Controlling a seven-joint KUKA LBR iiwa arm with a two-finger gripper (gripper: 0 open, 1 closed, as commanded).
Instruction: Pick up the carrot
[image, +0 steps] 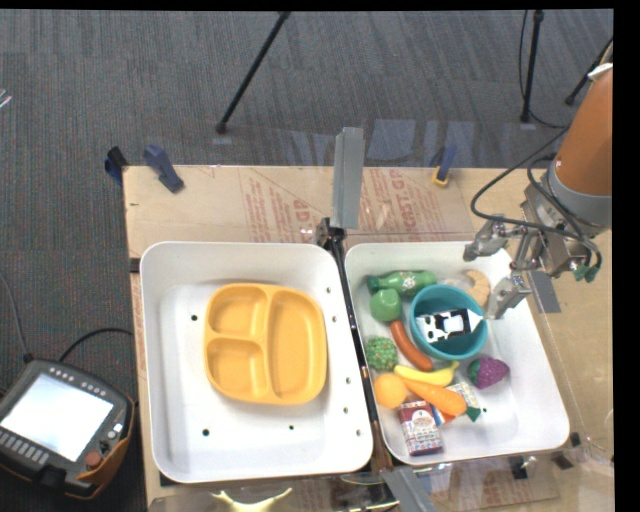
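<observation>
Since the grey two-finger gripper (497, 276) hovers with fingers spread and nothing between them, the pick hasn't started, and the orange plastic carrot (441, 398) lies untouched beside a yellow banana (424, 376).

One fixed cam, above bench (250, 205), slanted down, both bins (160, 300) in frame

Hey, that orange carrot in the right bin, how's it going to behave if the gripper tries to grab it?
The carrot looks like smooth moulded plastic, so probably stiff, light and a bit slippery. Its tapered, rounded body may roll or squirt out of a pinch. It lies packed against the banana and the small carton, so nudging it will likely shift those too.
</observation>
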